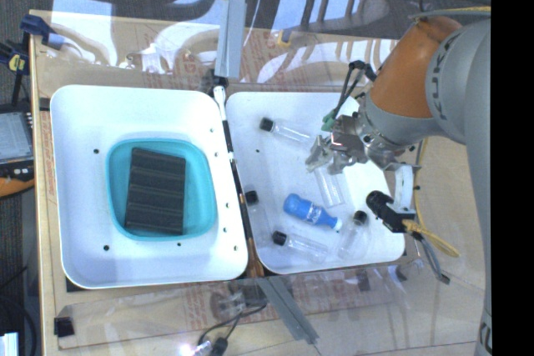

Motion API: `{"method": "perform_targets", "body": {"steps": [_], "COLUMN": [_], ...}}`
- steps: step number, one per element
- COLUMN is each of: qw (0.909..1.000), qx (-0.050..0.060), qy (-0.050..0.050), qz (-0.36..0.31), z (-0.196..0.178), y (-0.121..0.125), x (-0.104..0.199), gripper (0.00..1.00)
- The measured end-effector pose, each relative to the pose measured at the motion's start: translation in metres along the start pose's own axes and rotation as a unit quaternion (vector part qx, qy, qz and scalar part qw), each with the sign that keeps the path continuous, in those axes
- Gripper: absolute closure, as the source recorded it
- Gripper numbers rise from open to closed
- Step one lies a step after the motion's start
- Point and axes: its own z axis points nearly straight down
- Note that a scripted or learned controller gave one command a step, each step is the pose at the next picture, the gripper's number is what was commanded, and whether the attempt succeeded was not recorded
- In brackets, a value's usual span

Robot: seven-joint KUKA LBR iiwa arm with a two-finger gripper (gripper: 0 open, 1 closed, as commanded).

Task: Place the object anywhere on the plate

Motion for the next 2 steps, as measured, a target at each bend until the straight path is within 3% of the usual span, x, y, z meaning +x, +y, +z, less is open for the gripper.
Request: {"method": "perform_targets", "body": {"steps": [1, 2], "qw": [0.9992, 0.9947], "qx": [0.001, 0.001], "qy": [0.001, 0.001], "qz": [-0.04, -0.103], "z": [0.028, 0.016], "y": [0.053, 0.01], "x": [0.068, 0.114], "gripper": [1.0, 1.0]}}
